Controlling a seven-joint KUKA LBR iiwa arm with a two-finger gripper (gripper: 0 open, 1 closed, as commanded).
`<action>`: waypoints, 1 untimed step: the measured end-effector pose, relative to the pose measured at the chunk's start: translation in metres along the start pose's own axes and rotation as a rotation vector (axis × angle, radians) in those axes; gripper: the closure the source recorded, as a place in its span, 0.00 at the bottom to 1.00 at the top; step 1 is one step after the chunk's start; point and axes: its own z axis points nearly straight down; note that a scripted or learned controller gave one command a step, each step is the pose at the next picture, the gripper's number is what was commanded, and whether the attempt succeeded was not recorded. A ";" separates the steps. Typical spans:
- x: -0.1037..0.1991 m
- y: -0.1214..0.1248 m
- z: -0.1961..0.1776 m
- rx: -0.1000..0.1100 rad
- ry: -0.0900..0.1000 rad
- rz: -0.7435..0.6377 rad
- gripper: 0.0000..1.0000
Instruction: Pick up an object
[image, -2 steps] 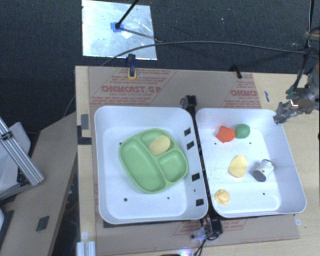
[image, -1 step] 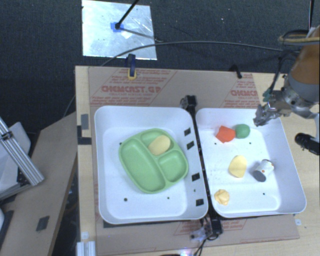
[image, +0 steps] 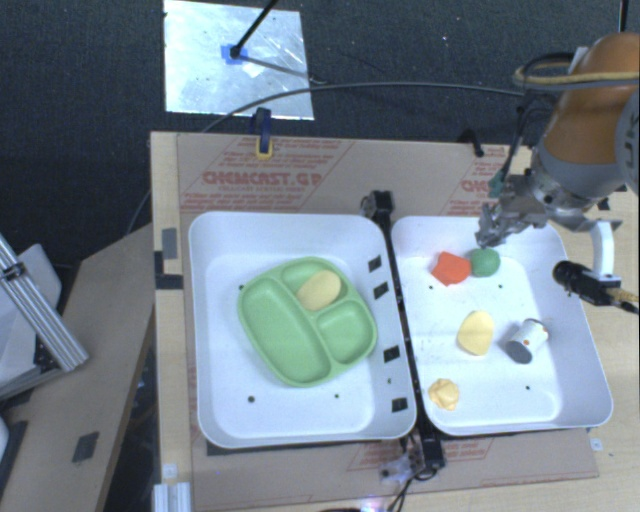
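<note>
two shallow white bins are sitting side by side on the bench, the left bin (image: 215, 300) and the right bin (image: 570, 385) meeting along a dark seam in the middle. the arm (image: 590, 110) is reaching in from the right over the far edge of the right bin, and its gripper (image: 490, 236) is hanging near that bin's back wall, right above a green ball (image: 486, 263); whether the fingers are apart or together cannot be told, and nothing is showing between them. an orange block (image: 451, 268) is lying just beside the ball on its left, close enough that the two are nearly touching. open white floor is stretching toward the near side of the bin, where a yellow lump (image: 476, 332) is resting near the middle, a white and grey cylinder (image: 524, 340) is lying on its side just to the right of it, and a smaller yellow piece (image: 444, 393) is sitting close to the near left corner. the strip along the right wall is lying bare. in the left bin a green divided plate (image: 290, 335) is taking up the centre, with a pale yellow object (image: 320, 290) lying in its far compartment, while free floor is running all round the plate to the bin's walls.
</note>
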 end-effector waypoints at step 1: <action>0.058 -0.007 -0.005 0.000 0.002 -0.001 1.00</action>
